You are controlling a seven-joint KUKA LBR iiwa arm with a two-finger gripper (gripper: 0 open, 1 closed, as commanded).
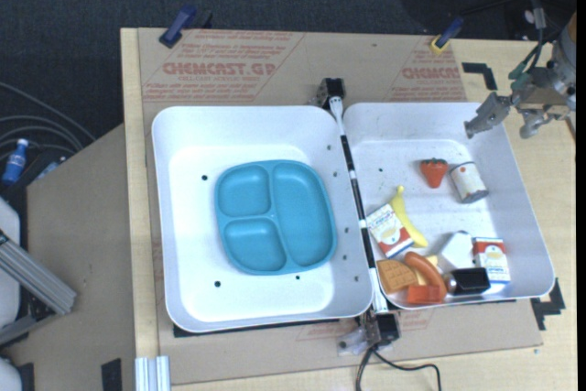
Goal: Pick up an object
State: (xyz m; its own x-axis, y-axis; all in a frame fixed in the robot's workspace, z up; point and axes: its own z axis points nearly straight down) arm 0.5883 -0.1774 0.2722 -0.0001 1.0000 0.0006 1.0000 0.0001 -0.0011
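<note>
Hovering over the far right corner of the right bin, the gripper is showing two grey fingers spread apart with nothing between them, one finger reaching left over the bin's rim and the other sitting toward the view's right edge. Nothing is touching it.

Nearest to it, below and to its left, a small white can is lying on its side on the bin floor, its long axis tilting from upper left to lower right. Just left of the can, a red strawberry-like toy is resting with its narrow end pointing down.

Farther from the gripper, toward the bin's near left corner, a yellow banana is lying with its long axis running from upper left to lower right, touching a small red and white carton. Below these, a hot dog toy, a black block and another red and white carton are crowding together at the near edge, well apart from the gripper.

In the left bin, a blue divided plate is lying flat.
</note>
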